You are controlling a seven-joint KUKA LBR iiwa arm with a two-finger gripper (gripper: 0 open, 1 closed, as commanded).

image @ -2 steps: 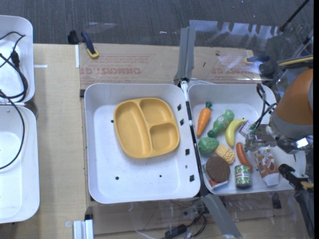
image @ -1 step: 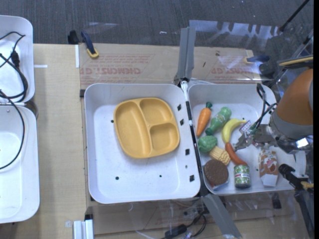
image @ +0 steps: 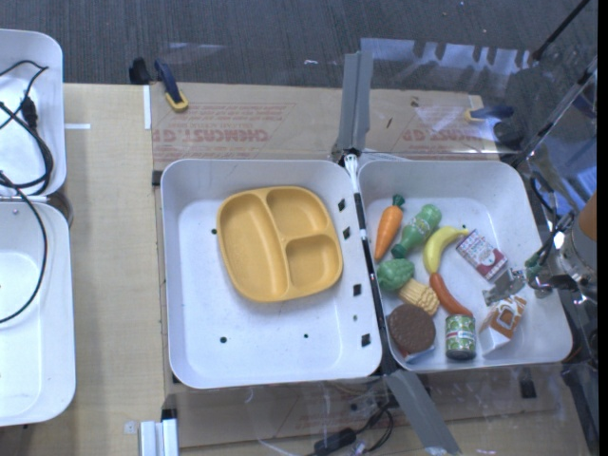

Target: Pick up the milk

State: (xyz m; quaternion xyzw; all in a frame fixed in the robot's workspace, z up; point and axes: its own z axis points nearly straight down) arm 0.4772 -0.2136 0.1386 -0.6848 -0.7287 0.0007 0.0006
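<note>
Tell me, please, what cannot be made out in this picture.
- Hand, camera view: small, against clutter; whether it is open or shut is unclear.
- Milk: print too small to read.
- Arm: cut off by the right edge.
- Can: label too small to read.

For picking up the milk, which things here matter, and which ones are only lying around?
For the job:
- milk carton, lying in the right bin
- gripper, just above the carton

Lying about:
- yellow plate in the left bin
- carrot
- banana
- corn
- green can
- red-and-white box
</note>
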